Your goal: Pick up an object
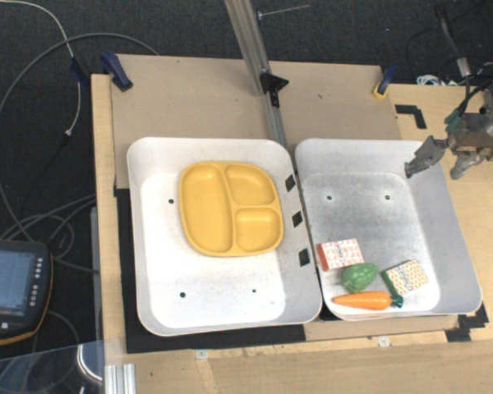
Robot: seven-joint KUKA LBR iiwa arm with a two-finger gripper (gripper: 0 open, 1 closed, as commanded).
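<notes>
Four small things lie bunched in the lower part of the right bin, toward the lower right of the frame. There is one carrot, orange with a dark green stub at its right end, lying flat along the bin's lower edge. Just above it sits one green vegetable, rounded and lumpy, touching or nearly touching the carrot. Up and left of that is one small box, white with red-orange print, lying flat. To the right of the green vegetable is a second small box, tan with a patterned face, turned at a slant.

The gripper hangs at the right edge of the frame, over the upper right corner of the right bin, well apart from the four things. Its two dark fingers are spread apart with nothing between them.

The left bin fills the middle left of the frame. In it lies one yellow plate with three compartments, one long at the left and two smaller at the right. The two bins sit side by side on a tan bench.
</notes>
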